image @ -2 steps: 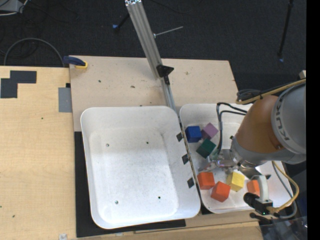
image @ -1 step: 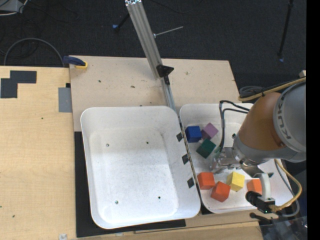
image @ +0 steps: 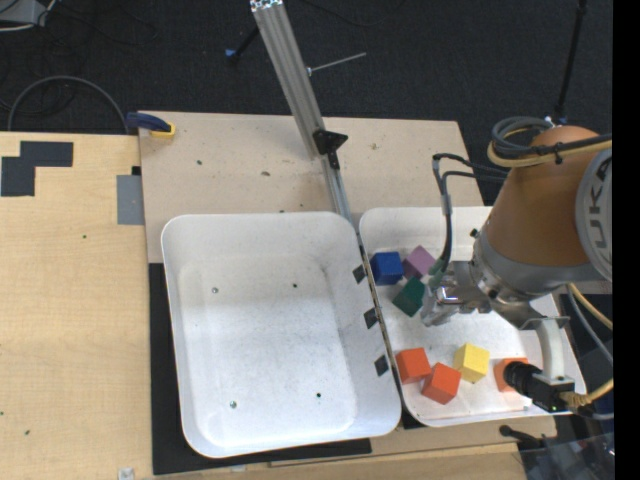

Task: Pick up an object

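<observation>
The right bin (image: 392, 230) holds several small blocks: a blue cube (image: 387, 266), a purple block (image: 420, 260), a dark green block (image: 409, 296), a yellow cube (image: 472, 361), an orange cube (image: 412, 364) and a red block (image: 441, 383). Another orange piece (image: 510, 373) lies at the bin's right side. My gripper (image: 437, 304) hangs from the big orange and grey wrist, low in the bin just right of the green block. Its fingers are too small and shadowed to read.
The left bin (image: 200, 258) lies beside the right one, with black clips (image: 372, 318) along the shared wall. A slanted aluminium rail (image: 296, 83) rises behind the bins. Cables (image: 443, 183) loop off the wrist.
</observation>
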Robot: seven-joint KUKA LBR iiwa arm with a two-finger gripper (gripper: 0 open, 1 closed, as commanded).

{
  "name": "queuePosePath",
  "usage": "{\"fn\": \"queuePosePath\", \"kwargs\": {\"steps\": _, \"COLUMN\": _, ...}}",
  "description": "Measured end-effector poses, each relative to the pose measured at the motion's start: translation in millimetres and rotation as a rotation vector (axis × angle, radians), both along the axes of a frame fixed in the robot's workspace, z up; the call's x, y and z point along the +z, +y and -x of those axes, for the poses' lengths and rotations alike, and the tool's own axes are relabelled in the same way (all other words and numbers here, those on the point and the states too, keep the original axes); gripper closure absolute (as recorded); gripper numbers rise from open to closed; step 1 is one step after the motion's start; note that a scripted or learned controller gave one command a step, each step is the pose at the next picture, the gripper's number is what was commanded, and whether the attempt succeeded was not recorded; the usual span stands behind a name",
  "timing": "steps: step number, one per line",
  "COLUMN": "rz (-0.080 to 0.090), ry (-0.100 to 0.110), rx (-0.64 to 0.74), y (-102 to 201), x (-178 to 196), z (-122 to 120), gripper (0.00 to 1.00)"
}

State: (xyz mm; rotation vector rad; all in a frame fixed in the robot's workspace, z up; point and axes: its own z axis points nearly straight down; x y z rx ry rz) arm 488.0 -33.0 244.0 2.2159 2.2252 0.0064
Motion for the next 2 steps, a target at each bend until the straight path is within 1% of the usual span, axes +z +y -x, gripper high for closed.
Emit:
{"fn": "queuePosePath", "kwargs": {"steps": 1, "rz": 0.001, "ry": 0.012, "rx": -0.001, "y": 9.5, "x": -47.2, "z": -6.6, "gripper": 1.00}}
{"fn": "queuePosePath", "kwargs": {"steps": 2, "rz": -0.001, "ry": 0.007, "rx": 0.002, "y": 84.2, "x": -54.6, "z": -52.6, "gripper": 1.00}}
